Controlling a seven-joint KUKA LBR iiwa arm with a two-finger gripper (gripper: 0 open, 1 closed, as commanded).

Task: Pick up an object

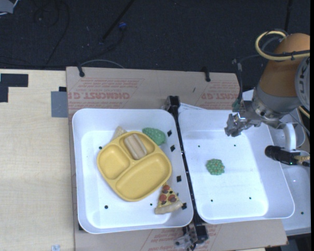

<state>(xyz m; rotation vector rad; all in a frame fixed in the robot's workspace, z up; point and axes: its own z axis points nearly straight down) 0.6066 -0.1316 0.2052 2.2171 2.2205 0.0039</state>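
Note:
A small green bumpy ball [215, 167] lies near the middle of the right bin [251, 205]. My gripper [233, 127] hangs over the back part of that bin, up and to the right of the ball and well apart from it. Nothing shows between its fingers. In the left bin [89, 192] sits a yellow divided plate [134, 166] with a tan hot-dog bun [136, 145] in its rear compartment. A green leafy piece [155, 135] rests behind the plate, and a pizza slice [168, 201] lies at the plate's front right.
A black divider [180, 158] runs between the two bins. Cardboard [146, 90] lies under and behind both bins. The pale bench top [26, 166] stretches to the left.

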